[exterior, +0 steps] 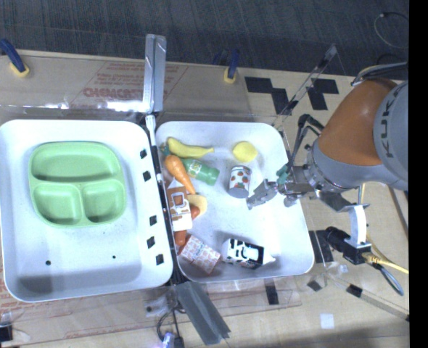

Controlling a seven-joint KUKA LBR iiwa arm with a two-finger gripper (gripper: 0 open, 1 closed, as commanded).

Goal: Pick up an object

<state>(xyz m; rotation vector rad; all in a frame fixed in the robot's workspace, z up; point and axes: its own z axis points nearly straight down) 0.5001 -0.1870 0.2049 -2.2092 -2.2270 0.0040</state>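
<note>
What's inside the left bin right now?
Just a green divided tray lying flat in the left bin, its three compartments bare. Whatever might sit under the tray is covered.

The arm (359, 133) is cut off at the right side of the view, so its base is out of sight. The tool (272, 192) is blurred, and its finger state cannot be read. Label print on the carton (178, 203) and the small can (239, 180) is too small to read. The worktop (199, 75) is cut off at the bottom edge.
</note>
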